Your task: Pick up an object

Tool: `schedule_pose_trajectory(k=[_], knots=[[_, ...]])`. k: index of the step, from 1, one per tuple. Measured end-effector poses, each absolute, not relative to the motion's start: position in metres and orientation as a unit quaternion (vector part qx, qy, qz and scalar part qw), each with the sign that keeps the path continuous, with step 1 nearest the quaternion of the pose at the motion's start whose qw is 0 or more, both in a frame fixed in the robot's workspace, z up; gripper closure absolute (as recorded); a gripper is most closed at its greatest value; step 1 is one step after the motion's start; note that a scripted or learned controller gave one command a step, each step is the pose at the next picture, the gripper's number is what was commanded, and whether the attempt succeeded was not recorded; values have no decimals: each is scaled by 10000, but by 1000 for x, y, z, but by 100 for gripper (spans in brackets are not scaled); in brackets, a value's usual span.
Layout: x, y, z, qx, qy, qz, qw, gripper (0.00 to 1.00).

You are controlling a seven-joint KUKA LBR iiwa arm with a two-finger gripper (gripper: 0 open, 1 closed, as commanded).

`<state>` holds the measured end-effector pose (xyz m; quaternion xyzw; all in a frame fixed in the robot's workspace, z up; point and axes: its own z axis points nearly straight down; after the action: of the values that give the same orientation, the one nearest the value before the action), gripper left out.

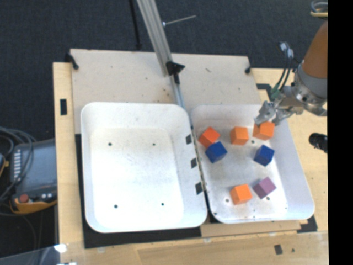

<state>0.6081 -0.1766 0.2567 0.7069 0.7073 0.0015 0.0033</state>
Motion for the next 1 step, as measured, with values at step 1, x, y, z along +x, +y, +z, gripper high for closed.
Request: schedule_pose_trajectory(k=[1], knots=[[609,-178,275,7064,7078,6,13,100]])
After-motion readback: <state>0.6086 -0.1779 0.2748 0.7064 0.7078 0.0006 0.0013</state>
